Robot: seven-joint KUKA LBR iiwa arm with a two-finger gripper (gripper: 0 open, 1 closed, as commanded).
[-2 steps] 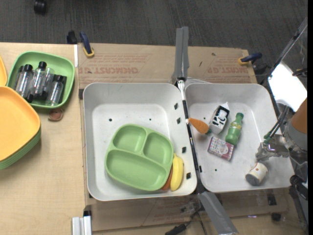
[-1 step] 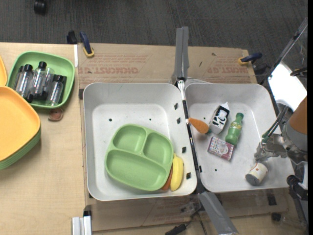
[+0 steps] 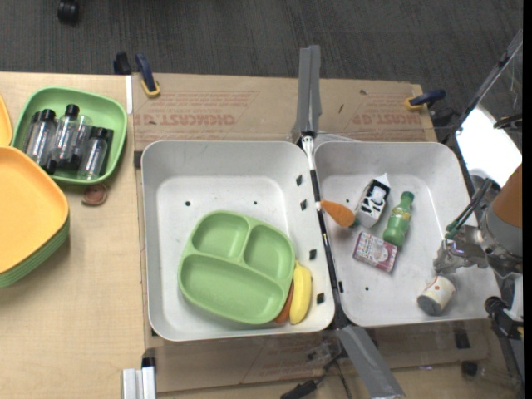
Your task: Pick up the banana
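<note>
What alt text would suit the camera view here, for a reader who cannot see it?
A yellow banana lies in the left white bin, wedged beside a green three-compartment plastic plate. The arm's gripper sits over the right white bin, beside a small white cup, far from the banana. That bin also holds a green bottle, a carrot and a pink packet.

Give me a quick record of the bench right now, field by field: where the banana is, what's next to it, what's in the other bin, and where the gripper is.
banana: left bin, lower right corner
beside it: green divided plate, touching
right bin: carrot, milk carton, green bottle, pink packet, white cup
gripper: right bin, above the cup
</note>
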